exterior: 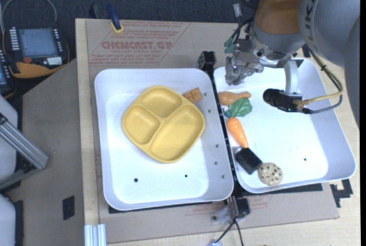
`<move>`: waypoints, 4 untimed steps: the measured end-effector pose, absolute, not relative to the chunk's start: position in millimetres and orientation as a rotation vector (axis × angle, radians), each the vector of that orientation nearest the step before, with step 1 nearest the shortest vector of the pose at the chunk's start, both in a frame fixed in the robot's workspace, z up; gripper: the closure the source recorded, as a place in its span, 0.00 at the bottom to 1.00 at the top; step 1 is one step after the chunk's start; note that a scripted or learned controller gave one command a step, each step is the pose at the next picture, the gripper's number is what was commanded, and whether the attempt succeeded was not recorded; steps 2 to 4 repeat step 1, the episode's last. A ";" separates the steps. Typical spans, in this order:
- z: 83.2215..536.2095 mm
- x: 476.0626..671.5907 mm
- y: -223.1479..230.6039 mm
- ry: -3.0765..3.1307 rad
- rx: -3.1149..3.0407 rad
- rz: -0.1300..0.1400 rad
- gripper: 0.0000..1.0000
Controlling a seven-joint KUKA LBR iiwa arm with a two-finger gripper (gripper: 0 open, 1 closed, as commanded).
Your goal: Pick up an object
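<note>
Carrot (237, 131): I see it in the right bin (320, 159), well below the pincer (234, 76), its green top (239, 107) nearer.
Pincer: hangs over the bin's upper left corner; I cannot tell how far apart it stands, and nothing shows in its grip.
Cookie (270, 173): farther down, beside a black block (247, 160).
Yellow plate (164, 123): left bin (114, 170), off to the pincer's left.

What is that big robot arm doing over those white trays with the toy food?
The grey and orange robot arm's gripper hangs over the top left corner of the right white bin, just above a tan toy sausage. Below that lie a toy carrot with green leaves, a small black block and a round speckled cookie. The left white bin holds a yellow divided plate and a small brown cracker. Nothing is between its fingers.
</note>
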State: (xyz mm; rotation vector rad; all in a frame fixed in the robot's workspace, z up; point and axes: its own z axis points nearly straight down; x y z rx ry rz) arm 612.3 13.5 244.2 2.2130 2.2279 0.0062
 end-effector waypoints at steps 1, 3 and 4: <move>231.1 635.9 60.4 2.227 2.214 0.004 1.00; 231.1 635.9 60.4 2.227 2.214 0.004 1.00; 231.1 635.9 60.4 2.227 2.214 0.004 1.00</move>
